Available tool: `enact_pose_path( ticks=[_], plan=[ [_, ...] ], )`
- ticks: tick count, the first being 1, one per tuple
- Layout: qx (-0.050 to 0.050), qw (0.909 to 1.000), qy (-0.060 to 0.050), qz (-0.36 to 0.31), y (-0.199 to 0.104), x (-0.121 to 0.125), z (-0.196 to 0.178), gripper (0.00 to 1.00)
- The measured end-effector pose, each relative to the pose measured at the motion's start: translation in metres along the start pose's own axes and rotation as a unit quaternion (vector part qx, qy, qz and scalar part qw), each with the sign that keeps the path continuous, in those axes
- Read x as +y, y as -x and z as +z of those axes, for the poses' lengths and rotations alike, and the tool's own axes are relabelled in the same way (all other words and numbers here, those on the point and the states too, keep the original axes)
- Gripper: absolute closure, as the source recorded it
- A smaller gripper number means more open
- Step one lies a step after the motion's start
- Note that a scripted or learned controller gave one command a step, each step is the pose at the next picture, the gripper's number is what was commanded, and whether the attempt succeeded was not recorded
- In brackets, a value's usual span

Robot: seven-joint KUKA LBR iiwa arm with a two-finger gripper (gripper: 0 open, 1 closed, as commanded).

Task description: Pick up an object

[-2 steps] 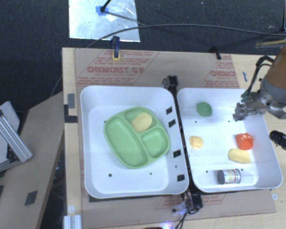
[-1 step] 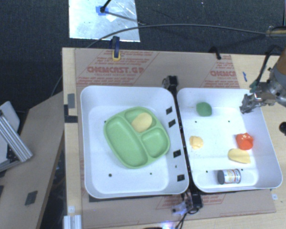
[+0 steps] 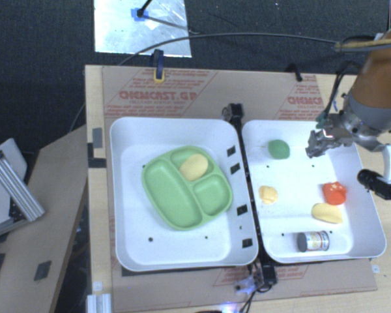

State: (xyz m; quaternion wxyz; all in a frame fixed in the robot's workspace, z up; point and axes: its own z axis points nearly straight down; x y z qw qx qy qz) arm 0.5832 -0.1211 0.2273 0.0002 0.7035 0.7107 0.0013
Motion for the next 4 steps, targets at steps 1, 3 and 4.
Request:
enact_pose_path(
  ticks=[1,3,4],
  plan=[
    [0.0,1.0,-0.001,0.0,-0.054,-0.024,-0.001,1.0],
    [0.0,1.0,-0.002,0.001,-0.144,-0.056,0.008,1.0],
    [0.0,1.0,-0.002,0.0,-0.193,-0.075,0.009,1.0]
  ],
)
